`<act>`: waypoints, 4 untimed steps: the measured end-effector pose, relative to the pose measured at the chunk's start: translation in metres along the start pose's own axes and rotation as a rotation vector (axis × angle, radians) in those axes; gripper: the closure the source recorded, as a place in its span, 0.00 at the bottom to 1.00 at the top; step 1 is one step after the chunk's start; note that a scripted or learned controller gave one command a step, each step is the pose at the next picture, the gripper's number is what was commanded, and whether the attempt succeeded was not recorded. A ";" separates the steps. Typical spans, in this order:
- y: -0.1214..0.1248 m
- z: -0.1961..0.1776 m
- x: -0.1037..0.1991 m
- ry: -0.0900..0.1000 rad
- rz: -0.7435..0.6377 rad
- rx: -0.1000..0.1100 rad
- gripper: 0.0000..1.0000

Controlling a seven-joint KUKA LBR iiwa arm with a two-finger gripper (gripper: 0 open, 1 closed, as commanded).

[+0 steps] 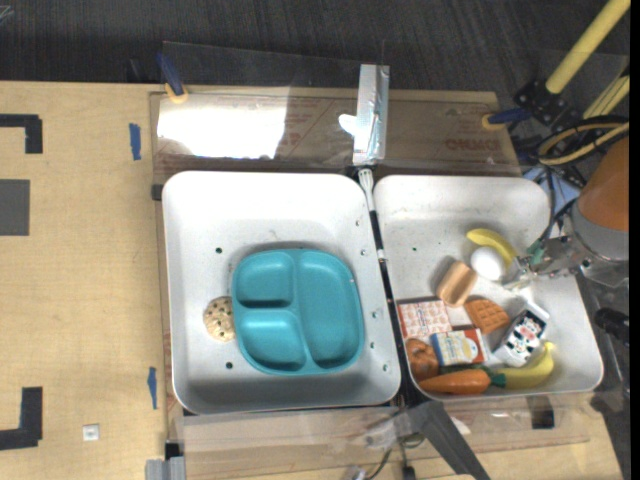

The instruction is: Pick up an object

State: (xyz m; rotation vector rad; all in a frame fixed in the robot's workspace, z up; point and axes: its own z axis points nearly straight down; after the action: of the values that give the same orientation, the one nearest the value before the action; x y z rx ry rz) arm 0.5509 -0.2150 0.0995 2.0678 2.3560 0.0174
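Note:
The right bin (430,208) holds a heap of toy food. A small yellow banana (490,240) lies beside a white egg (487,264), with a tan bread roll (457,282) and an orange waffle (487,314) just below them. Lower down are a red-and-white carton (424,319), a small box (455,348), a carrot (460,380), a black-and-white carton (523,333) and a second banana (532,368). My gripper (530,265) reaches in from the right, low over the bin, just right of the egg and above the black-and-white carton. Nothing shows held in it.
The left bin (190,208) bears a teal divided plate (297,310) with a cookie (219,318) at its left side. A clear panel and a metal bracket (371,113) stand behind the bins. Yellow and black cables (575,133) lie at the upper right.

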 end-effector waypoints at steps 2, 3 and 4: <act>0.072 -0.077 0.074 0.000 -0.311 0.012 1.00; 0.072 -0.077 0.073 0.000 -0.310 0.012 0.00; 0.052 0.013 0.046 -0.004 -0.288 0.006 0.00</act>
State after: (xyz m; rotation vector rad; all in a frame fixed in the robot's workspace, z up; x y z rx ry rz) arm 0.5970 -0.1625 0.0876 1.7078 2.6285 0.0041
